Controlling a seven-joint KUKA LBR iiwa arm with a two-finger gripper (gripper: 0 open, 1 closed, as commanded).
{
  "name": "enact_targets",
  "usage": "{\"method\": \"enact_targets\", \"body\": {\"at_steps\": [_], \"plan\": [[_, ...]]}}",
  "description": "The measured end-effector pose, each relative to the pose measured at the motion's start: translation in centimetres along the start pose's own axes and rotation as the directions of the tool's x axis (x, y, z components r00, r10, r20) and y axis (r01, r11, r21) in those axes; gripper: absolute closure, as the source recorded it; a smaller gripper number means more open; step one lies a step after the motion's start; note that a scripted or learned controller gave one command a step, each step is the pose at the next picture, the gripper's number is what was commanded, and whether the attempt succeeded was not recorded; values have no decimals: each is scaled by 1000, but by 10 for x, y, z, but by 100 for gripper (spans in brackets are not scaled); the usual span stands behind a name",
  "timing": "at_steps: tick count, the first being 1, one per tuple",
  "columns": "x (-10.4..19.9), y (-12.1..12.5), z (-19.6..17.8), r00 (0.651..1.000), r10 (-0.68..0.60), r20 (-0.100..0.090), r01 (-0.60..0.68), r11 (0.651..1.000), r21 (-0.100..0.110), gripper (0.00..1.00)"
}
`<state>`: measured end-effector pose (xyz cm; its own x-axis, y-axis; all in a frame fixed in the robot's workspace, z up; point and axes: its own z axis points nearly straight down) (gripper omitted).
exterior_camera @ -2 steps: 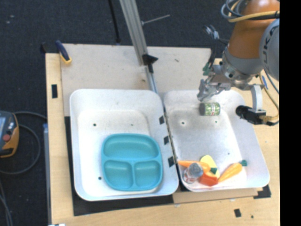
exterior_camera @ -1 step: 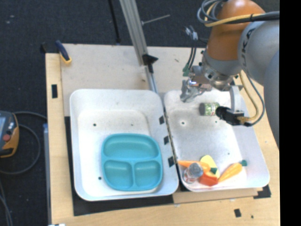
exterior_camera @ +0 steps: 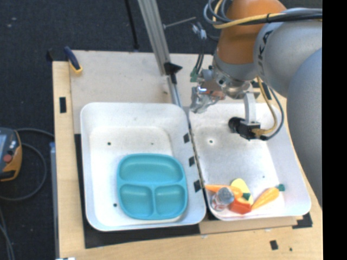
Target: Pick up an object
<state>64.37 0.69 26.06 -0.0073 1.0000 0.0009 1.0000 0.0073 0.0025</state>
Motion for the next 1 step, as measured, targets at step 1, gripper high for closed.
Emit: {"method": "enact_targets", "body": {"at_steps": [1], "plan": [[52, -5, 2, 1000, 0, 0, 0, 1000, 3, 100]]}}
